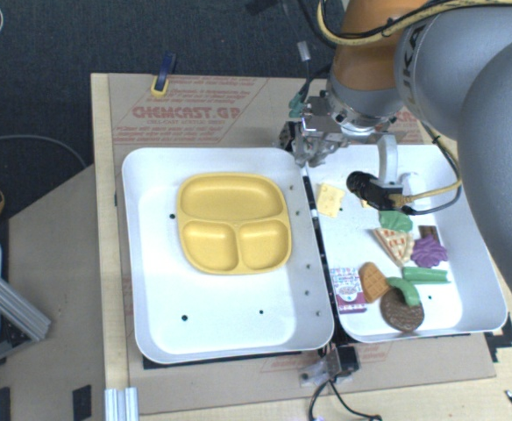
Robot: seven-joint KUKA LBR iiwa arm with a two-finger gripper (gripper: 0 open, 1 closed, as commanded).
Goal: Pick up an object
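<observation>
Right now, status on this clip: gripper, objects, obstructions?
Gripper over the bins' shared rim, nothing seen held. Toy foods in right bin, cheese slice nearest. Yellow tray in left bin.

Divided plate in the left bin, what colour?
Yellow; the plate shows plainly in the camera view.

A robotics lab: 2 white bins (pixel 142 261) on a cardboard-topped bench (pixel 212 112), cables (pixel 28 143) trailing over dark carpet.
</observation>
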